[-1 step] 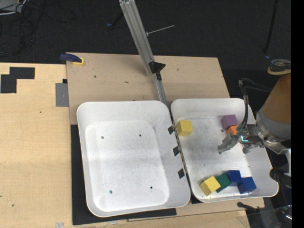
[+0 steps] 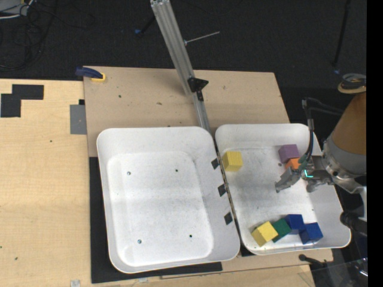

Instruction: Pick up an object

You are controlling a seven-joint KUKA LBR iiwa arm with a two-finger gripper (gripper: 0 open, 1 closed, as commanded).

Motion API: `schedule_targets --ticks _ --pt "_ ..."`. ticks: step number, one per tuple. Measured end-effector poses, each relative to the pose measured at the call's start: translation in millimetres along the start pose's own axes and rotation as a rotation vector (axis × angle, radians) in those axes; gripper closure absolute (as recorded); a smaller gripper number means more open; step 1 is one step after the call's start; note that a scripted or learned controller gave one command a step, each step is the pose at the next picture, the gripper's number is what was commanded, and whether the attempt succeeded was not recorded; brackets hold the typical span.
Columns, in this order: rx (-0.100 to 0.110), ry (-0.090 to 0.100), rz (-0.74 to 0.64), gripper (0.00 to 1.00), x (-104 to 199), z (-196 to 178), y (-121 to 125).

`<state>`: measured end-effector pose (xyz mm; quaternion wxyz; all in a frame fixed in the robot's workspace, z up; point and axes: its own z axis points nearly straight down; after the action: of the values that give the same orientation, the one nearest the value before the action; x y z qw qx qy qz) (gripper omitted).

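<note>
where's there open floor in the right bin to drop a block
Most open: the middle of the right bin, bordered by the yellow cube at upper left, the gripper at right and the block cluster below. Crowded: the lower right corner, where a yellow block, green block and blue blocks bunch, and the purple block by the gripper.

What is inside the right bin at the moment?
Right bin holds a yellow cube, purple block, orange piece partly covered by the gripper, and a yellow-green-blue cluster.
</note>
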<state>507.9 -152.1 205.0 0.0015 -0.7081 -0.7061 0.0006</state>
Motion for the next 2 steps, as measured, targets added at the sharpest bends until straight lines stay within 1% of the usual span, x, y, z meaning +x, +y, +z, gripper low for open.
schedule_targets --ticks 1,2 --pt "0.005 0.001 -0.001 0.0 -2 44 1" --pt "0.006 0.001 -0.002 0.0 -9 100 5"
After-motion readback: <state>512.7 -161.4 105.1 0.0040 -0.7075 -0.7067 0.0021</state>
